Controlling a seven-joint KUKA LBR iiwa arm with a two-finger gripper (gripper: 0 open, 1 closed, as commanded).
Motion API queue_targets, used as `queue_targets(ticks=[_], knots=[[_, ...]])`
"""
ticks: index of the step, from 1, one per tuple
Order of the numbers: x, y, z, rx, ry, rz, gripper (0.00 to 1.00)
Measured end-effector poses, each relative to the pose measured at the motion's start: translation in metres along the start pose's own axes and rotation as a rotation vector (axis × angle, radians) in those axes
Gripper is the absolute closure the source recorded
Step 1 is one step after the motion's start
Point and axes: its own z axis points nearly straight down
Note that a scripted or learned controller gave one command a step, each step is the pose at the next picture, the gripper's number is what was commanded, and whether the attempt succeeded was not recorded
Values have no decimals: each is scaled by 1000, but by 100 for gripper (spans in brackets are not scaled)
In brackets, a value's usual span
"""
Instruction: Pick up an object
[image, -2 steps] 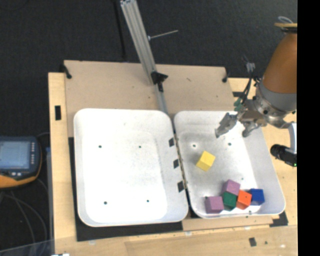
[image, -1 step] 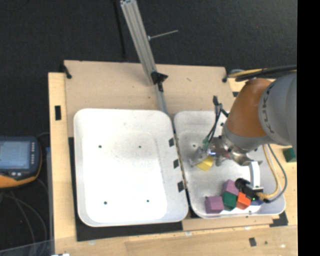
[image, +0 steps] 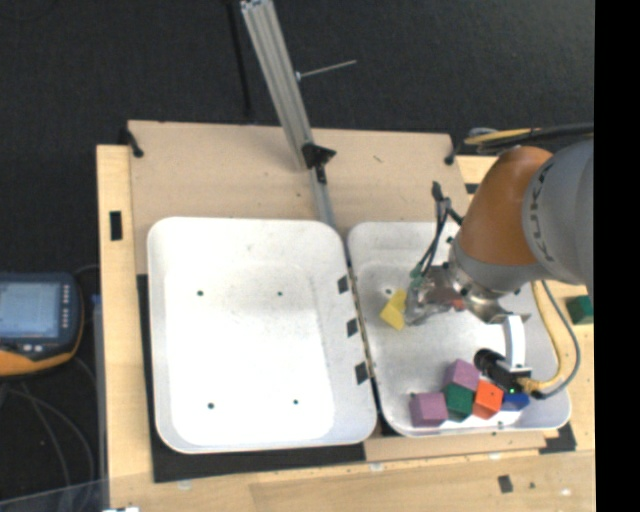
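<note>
A yellow block (image: 393, 311) lies in the right bin (image: 385, 243), near its left wall. My gripper (image: 428, 296) hangs low just to the right of the block, touching or nearly touching it; whether it grips the block cannot be made out. The grey arm with its orange band (image: 500, 215) reaches in from the right and covers the bin's upper right part. A cluster of blocks sits at the bin's front: a purple block (image: 428, 408), a mauve block (image: 463, 375), a green block (image: 459, 400), an orange block (image: 488, 397) and a blue block (image: 514, 401).
The left bin (image: 250, 330) stands beside the right one, with small black clips between them. A slanted metal pole (image: 290, 100) rises from the bench's back edge. Cables loop along the arm's wrist at the right. A handheld screen device (image: 35, 315) lies off the bench to the left.
</note>
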Motion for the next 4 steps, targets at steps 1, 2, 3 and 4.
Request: queue_targets(ticks=[1, 2, 3, 4], knots=[[-14, 20, -7, 2, -1, -6, 100], [-13, 19, -7, 4, 0, -3, 0], [-24, -2, 47, 1, -2, -7, 0], [-23, -1, 46, 0, -1, -5, 0]])
